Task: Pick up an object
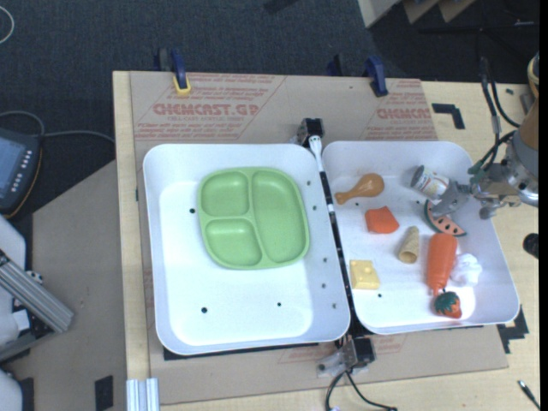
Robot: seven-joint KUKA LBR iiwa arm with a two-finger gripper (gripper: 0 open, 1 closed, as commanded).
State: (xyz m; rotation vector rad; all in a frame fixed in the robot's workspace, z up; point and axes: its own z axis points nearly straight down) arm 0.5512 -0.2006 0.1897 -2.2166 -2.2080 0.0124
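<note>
A: Where's the pincer (pixel 452 197)?
B: Over the right bin (pixel 488 264), beside the watermelon slice (pixel 445 223); clenched or released, I cannot tell.
A: How would the slice handle?
B: Probably light, stiff plastic; grip across its flat faces.

Dark carpet floor (pixel 103 15) surrounds a wooden bench (pixel 257 101) (blue clamps (pixel 179 68) at its far edge).

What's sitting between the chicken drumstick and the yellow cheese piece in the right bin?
In the camera view, an orange wedge-shaped piece lies between the drumstick above and the yellow cheese below, slightly to the right of the line joining them. Otherwise the white bin floor there is bare.
</note>
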